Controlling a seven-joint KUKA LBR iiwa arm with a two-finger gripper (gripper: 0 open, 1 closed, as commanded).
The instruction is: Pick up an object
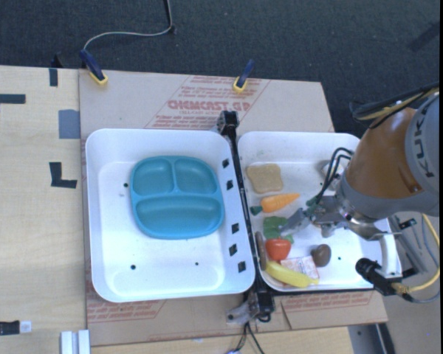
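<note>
My gripper (294, 223) reaches into the right bin (347, 142) from the right, low over its middle. Its tip lies right beside a green toy vegetable (273, 226) and just below an orange carrot (280, 202). A red tomato (278, 249) sits under the green piece, with a yellow banana (289, 274) along the bin's front wall. A slice of toast (264, 177) lies at the back left of this bin. A brown round piece (321, 254) rests near the front, beneath the wrist. Nothing is lifted off the bin floor.
The left bin (103, 198) holds a blue divided plate (177, 196). A black divider (236, 198) runs between the bins. A small pale packet (303, 264) lies by the banana. The grey and orange arm (387, 172) covers the right bin's right side.
</note>
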